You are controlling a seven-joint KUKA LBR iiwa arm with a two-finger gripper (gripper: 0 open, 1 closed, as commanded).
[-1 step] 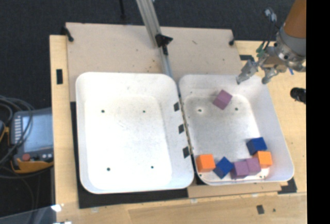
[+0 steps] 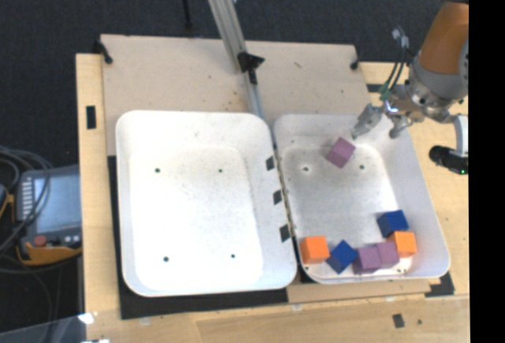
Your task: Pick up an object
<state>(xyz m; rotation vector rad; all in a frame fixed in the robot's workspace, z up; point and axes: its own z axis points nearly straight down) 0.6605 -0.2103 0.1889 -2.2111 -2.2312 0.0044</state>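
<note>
A purple cube [image 2: 341, 152] lies tilted in the upper part of the right bin [image 2: 410, 176]. Along that bin's near edge lie an orange cube [image 2: 315, 248], a blue cube [image 2: 342, 255], two purple cubes [image 2: 376, 257], another blue cube [image 2: 392, 223] and a second orange cube [image 2: 405, 243]. My gripper [image 2: 382, 121] hangs over the bin's far right corner, up and to the right of the tilted purple cube. Its two fingers are spread apart with nothing between them.
The left bin [image 2: 197, 199] sits beside the right one. A slanted aluminium post [image 2: 225, 10] rises behind the bins. A grey device with cables [image 2: 43, 211] sits at the bench's left edge.
</note>
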